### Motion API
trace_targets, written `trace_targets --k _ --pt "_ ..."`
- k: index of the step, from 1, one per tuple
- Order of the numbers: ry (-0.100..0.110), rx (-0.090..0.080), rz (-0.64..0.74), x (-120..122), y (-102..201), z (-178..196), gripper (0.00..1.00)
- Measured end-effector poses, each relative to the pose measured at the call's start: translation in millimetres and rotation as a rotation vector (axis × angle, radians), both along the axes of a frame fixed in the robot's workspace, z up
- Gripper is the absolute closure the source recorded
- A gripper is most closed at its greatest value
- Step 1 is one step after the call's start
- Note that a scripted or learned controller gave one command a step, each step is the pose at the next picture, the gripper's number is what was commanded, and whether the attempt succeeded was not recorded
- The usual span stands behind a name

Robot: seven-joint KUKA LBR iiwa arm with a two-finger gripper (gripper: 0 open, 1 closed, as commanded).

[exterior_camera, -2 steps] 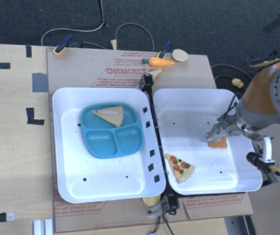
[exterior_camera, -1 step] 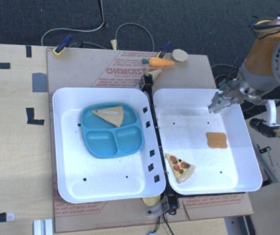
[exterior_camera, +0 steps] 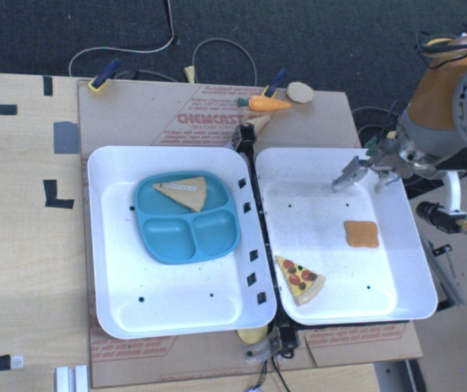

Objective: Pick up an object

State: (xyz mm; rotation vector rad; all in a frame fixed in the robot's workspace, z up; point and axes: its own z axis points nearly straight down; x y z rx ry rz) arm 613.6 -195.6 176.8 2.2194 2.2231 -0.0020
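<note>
My gripper (exterior_camera: 366, 174) hangs spread and empty over the right bin's (exterior_camera: 405, 305) far edge. Target: orange toast-like piece (exterior_camera: 362, 233) near the right edge. Probably light, stiff, thin; grip across its short sides. Pizza slice (exterior_camera: 300, 278) lies at the near-left corner.

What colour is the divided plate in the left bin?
Blue; the divided plate shows clearly in the camera view.

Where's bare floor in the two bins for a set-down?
Right bin: open stretch along its left side, between the divider and the orange square, above the pizza slice. Its top right is crowded by the gripper. Left bin: bare strip below the blue tray; the tray fills its middle.
</note>
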Motion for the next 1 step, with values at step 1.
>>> trace_targets --k 1 --pt "0.004 0.001 -0.003 -39.8 -29.2 -41.8 0.00"
